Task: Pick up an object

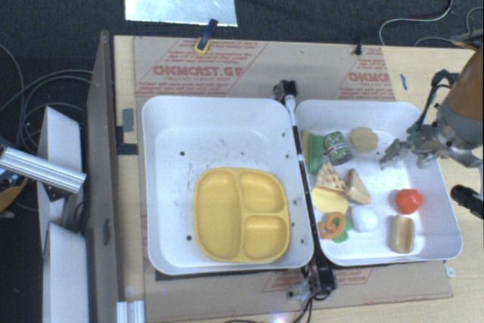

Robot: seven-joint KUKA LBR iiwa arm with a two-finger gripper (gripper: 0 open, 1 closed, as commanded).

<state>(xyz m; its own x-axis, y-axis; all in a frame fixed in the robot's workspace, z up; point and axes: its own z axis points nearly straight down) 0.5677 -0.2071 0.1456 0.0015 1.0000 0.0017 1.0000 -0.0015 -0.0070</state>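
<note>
1. The gripper (401, 153) hangs over the right bin (454, 234) near its upper right — fingers look spread, nothing between them.
2. Nearest pick: the tomato (408, 200), below and just right; the round bun (364, 138) lies left.
3. Count — about nine food pieces right; one yellow tray (242, 213) in the left bin (162, 163).

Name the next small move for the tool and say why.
Probably lower the tool and ease it left toward the round tan piece. The tool hangs over the right bin with nothing between its tips, and that piece looks nearest, with bare floor between it and the tool.
</note>
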